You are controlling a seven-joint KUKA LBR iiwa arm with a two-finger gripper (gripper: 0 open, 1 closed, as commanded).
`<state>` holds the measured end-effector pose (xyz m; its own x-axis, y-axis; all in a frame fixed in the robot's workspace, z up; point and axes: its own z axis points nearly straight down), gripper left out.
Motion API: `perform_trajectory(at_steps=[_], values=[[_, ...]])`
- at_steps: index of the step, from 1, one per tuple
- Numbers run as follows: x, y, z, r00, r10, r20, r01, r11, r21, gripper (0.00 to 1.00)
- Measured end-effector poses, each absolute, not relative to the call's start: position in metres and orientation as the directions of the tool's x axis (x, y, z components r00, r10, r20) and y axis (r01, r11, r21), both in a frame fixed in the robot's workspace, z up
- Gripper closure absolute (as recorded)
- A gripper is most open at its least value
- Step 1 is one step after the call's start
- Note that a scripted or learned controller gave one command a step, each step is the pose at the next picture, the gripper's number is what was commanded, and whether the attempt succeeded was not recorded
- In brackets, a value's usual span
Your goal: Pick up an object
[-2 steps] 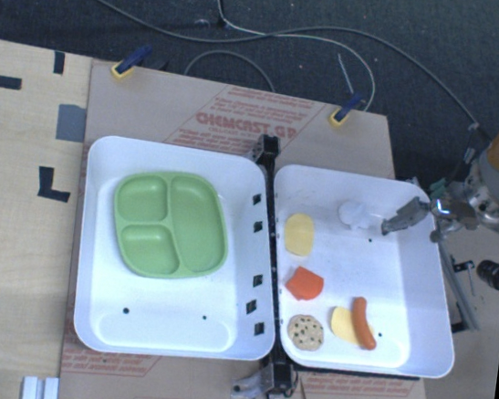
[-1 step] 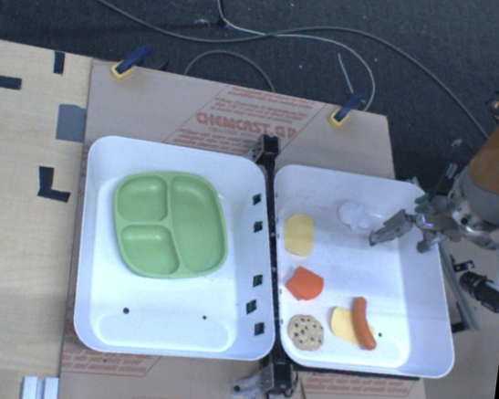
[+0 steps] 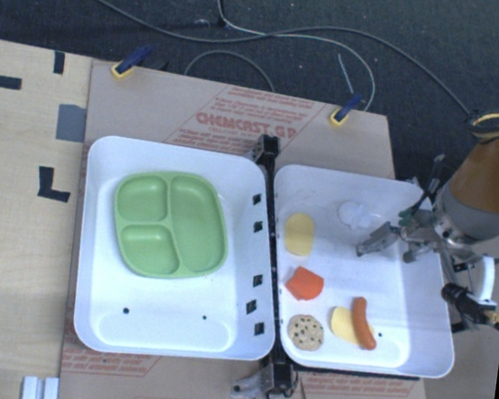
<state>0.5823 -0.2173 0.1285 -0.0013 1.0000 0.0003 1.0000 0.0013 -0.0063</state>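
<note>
The right bin [image 3: 421, 292] holds a pale yellow piece [image 3: 298, 233], an orange wedge [image 3: 305, 284], a chocolate-chip cookie [image 3: 305, 332], a yellow slice [image 3: 341, 323] and a red sausage [image 3: 364, 323] lying against that slice. A faint clear object [image 3: 355, 214] rests near the bin's back. My gripper [image 3: 395, 246] hangs over the right half of this bin, to the right of the clear object and above the sausage in the view. Its fingers stand open with nothing between them.
The left bin [image 3: 89, 291] carries a green divided plate [image 3: 170, 225]. A black divider [image 3: 266, 242] runs between the bins. Both sit on a cardboard sheet [image 3: 242, 119] held by yellow clamps. Cables cross the dark floor behind.
</note>
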Motion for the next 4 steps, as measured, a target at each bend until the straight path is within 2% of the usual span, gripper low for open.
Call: perform_trajectory(at_steps=[1, 3, 4], values=[[0.584, -0.217, 0.141, -0.003, 1.0, -0.001, 1.0, 0.003, -0.002, 1.0], [0.589, -0.204, 0.261, -0.003, 1.0, -0.002, 1.0, 0.003, 0.006, 1.0], [0.59, -0.204, 0.275, -0.002, 1.0, 0.0, 1.0, 0.002, 0.001, 1.0]])
